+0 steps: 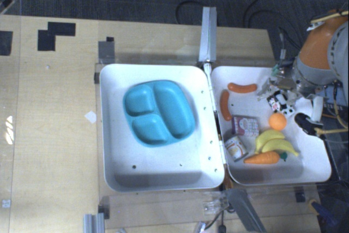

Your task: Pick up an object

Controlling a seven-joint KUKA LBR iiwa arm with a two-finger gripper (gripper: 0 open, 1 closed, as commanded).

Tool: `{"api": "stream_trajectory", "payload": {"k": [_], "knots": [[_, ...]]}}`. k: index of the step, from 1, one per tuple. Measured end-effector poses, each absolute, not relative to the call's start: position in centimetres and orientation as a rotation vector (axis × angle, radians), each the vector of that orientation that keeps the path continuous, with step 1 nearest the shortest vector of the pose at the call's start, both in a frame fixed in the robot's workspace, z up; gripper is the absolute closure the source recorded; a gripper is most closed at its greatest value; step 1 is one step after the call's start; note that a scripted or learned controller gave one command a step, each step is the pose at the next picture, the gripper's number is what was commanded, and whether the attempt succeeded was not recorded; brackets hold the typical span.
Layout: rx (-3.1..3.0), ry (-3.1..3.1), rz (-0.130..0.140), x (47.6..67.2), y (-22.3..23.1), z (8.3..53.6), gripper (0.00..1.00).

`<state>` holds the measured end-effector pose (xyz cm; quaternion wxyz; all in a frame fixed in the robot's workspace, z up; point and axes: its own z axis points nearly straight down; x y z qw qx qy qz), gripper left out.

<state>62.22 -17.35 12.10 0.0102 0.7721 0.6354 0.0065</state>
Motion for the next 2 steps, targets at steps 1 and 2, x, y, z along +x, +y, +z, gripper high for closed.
{"api": "stream_trajectory", "payload": {"k": [1, 2], "knots": [[2.386, 1.988, 0.043, 61.8, -18.7, 10.8, 0.0], [2.368, 1.981, 0.047, 62.2, -19.0, 12.4, 1.0]]}}
